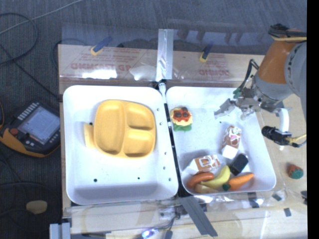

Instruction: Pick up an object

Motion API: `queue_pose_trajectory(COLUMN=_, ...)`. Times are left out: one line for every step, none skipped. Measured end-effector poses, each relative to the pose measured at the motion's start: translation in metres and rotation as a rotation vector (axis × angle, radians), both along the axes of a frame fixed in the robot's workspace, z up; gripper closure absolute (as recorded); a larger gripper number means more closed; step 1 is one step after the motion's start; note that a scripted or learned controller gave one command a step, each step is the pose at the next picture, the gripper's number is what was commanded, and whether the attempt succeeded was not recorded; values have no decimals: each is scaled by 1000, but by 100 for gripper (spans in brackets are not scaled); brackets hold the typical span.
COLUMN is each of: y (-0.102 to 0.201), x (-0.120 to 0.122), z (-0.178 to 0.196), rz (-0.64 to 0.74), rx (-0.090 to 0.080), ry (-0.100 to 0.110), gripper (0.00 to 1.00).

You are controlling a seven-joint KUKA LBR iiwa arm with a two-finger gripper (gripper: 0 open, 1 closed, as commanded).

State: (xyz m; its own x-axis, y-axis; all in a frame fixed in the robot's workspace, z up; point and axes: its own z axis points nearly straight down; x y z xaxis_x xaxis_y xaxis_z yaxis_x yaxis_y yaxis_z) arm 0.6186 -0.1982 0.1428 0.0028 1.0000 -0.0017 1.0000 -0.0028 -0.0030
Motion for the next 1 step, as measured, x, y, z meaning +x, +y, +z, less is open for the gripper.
queue_pose_trajectory(y=-7, x=1, z=-23, rz=-179, rx=1, ry=1, gripper=0)
